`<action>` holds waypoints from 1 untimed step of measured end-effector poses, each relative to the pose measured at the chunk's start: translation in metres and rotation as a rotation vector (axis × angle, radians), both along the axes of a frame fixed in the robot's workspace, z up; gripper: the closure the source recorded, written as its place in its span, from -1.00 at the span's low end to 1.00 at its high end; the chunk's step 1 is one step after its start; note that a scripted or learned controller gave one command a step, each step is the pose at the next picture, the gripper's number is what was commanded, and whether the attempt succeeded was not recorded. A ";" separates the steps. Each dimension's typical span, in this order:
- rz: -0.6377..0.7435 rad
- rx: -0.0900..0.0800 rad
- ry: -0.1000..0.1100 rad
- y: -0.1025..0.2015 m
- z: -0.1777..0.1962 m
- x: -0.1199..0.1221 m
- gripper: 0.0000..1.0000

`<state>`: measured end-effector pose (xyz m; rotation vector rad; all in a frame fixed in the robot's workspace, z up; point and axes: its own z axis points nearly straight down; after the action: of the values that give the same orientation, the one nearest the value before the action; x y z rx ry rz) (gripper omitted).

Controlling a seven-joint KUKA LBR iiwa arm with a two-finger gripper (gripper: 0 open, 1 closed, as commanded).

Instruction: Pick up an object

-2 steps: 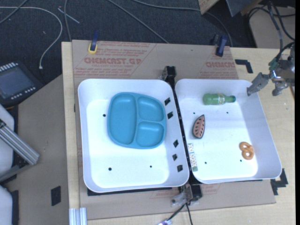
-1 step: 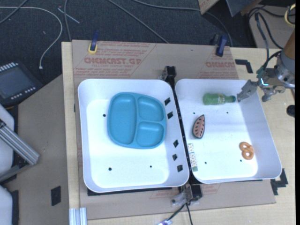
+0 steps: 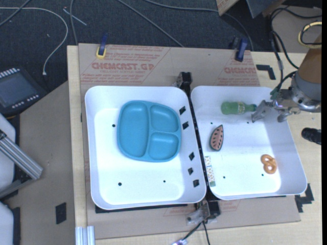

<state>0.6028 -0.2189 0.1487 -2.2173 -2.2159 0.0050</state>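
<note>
Hovering beside the green bottle (image 3: pixel 236 107) — fingers (image 3: pixel 258 113) apart, gripping nothing — right bin (image 3: pixel 240 188)

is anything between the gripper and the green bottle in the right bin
Nothing visible stands between them. The gripper, fingers spread, sits just right of the green bottle, with bare bin floor between. The watermelon slice and pretzel lie nearer the camera, clear of that path.
</note>
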 end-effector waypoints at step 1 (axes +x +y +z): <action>0.003 0.006 -0.002 0.002 -0.061 -0.004 -1.00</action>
<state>0.5992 -0.2170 0.0875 -2.2125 -2.2169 -0.0046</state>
